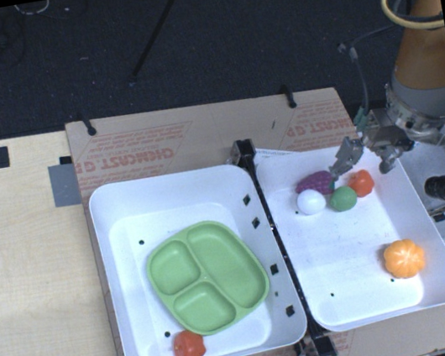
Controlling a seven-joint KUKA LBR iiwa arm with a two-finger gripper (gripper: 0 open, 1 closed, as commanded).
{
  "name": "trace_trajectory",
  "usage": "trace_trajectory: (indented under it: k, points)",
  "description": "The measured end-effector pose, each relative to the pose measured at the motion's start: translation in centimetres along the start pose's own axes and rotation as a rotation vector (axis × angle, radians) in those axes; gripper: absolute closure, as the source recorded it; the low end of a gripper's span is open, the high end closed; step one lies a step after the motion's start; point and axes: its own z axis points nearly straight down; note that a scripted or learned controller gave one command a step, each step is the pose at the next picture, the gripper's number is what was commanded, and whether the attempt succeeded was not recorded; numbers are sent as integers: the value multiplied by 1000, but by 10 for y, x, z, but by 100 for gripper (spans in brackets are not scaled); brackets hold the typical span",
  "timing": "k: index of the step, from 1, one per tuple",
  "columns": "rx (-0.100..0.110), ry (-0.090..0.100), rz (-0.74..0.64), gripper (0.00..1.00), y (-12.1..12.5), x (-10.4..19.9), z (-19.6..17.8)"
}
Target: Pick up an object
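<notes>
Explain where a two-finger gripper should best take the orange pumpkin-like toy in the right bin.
Probably from straight above, fingers closing across the widest middle of the orange toy. It is rounded and sits alone on the right bin floor, so both sides are free.

A pale wooden bench (27, 275) stands before dark carpeted floor (205, 31) strewn with cables (153, 27).

bench (27, 275), cardboard sheet (198, 134), 2 white bins (116, 202)
</notes>
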Motion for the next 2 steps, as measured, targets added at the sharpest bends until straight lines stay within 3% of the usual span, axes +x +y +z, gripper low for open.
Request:
trace_trajectory:
  k: [1,2]
  points:
    - [-13,-2,-2,0,2,0,-7]
    - [-7,-1,-1,0,3,-2,37]
